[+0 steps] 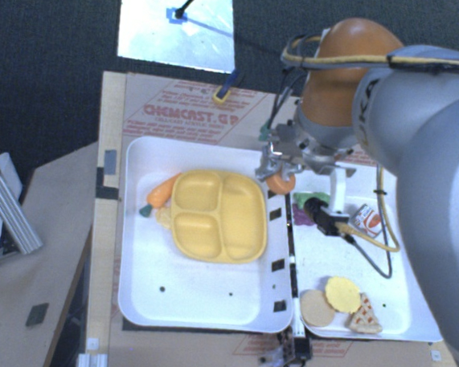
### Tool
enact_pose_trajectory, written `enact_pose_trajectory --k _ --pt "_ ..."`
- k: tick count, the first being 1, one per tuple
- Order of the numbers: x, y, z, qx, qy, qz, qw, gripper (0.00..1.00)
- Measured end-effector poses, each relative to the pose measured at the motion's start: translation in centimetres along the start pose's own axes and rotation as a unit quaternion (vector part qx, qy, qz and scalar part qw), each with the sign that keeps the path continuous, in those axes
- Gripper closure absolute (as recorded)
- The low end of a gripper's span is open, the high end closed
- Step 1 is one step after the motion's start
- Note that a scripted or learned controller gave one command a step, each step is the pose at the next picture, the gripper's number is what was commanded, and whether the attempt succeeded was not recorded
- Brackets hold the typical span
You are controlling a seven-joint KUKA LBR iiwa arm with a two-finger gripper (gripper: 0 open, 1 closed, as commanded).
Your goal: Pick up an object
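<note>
the two-finger gripper hangs above a small round orange toy by the bin divider (finger spread: cannot tell). a grasp this near the divider could glance off it

Yellow sectioned tray; orange carrot; white bins; yellow disc; tan round; purple piece beside green one.
</note>
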State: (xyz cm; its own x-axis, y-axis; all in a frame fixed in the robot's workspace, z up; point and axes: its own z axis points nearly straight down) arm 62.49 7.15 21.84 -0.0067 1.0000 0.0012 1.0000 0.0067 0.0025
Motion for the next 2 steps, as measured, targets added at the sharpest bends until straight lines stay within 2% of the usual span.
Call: enact_pose_trajectory --k 1,2 --pt "0.2 -0.6 -1.6 0.0 0.0 0.0 1.0 1.0" --pt "-0.8 -1.5 0.0 0.001 -0.001 0.003 1.0 1.0"
